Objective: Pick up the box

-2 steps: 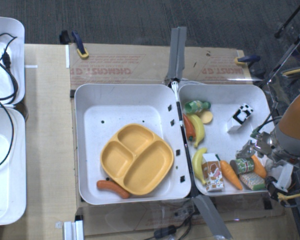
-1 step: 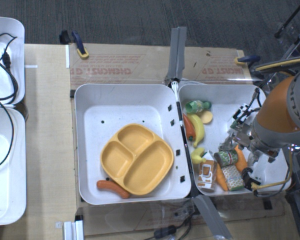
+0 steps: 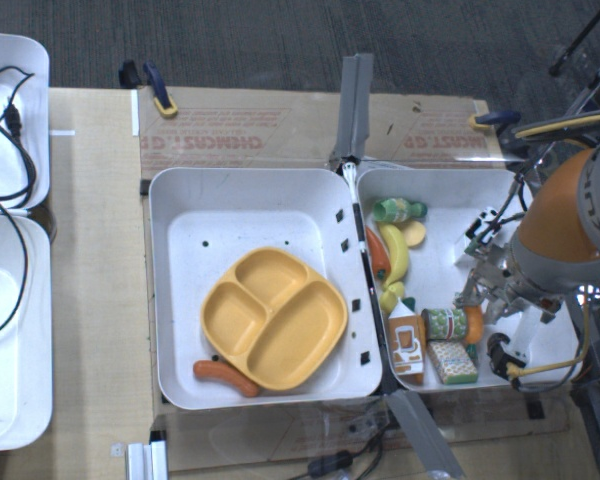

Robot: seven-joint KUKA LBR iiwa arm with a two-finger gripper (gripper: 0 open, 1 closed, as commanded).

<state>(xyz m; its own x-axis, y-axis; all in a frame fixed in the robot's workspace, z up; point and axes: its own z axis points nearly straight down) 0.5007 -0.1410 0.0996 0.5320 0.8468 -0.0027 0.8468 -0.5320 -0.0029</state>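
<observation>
Low in the right bin (image 3: 435, 180), the box (image 3: 452, 361) lies flat beside an upright carton (image 3: 406, 342) and a green can (image 3: 443, 324). Whether the gripper (image 3: 488, 300) above them is wide or narrow cannot be told.

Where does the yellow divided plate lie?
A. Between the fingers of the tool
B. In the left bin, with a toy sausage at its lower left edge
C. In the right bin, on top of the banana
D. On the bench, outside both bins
B: the yellow divided plate rests on the floor of the left bin, and the toy sausage lies at its lower left edge.
</observation>
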